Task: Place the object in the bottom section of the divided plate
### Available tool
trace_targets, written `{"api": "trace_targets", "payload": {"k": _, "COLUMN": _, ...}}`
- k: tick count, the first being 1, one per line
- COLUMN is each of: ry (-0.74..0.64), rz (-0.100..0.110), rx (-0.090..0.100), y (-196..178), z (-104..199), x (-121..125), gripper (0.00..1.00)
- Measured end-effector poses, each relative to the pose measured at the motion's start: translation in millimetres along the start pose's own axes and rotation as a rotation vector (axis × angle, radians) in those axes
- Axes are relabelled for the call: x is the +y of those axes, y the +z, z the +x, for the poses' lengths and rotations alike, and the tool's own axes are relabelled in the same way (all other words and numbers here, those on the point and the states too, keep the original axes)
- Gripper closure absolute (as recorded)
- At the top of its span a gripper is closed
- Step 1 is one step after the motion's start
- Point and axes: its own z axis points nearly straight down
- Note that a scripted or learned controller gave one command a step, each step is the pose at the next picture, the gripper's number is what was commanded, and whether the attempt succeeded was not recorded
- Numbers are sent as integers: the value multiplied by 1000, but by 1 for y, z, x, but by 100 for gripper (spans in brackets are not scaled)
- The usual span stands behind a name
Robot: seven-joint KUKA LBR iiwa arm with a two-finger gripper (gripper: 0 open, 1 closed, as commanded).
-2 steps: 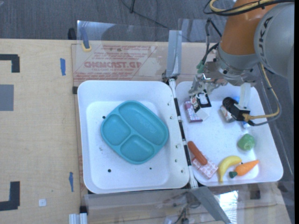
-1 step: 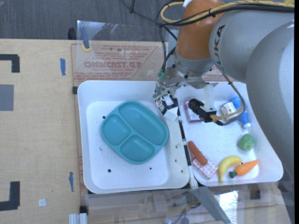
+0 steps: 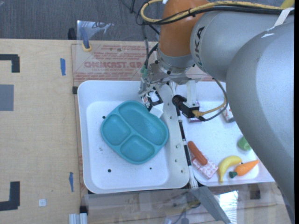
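Presently the gripper (image 3: 150, 96) is seen low over the upper right rim of the divided plate (image 3: 134, 132) in the left bin (image 3: 93, 171); whether anything is carried cannot be told. Candidate objects, a toy banana (image 3: 227, 164) and carrot (image 3: 245, 168), lie in the right bin (image 3: 210, 139), well apart from the plate.
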Motion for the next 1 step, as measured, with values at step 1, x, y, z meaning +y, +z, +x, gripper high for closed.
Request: {"api": "trace_targets", "payload": {"k": 1, "ry": 0, "rz": -1, "rx": 0, "y": 0, "z": 0, "x": 0, "gripper": 0}}
